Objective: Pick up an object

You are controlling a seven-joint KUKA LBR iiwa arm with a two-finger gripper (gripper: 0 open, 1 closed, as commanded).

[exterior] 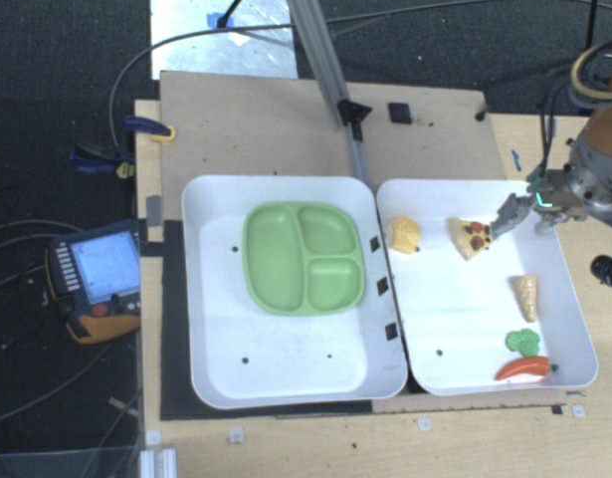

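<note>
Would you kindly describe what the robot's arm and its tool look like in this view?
The arm is grey metal with rounded joints and dark cables running alongside. The tool is slim and grey, tapering to a point, with a small teal-green light near its base.

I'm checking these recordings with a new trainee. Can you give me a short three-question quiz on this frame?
1. True or false: the green plate sits in the left bin.
2. Which item lies closest to the gripper? A) pizza slice B) broccoli C) hot dog
3. How many food items lie in the right bin?

Key: 1 true; 2 A; 3 five, counting the yellow piece and the tan cone.
</note>
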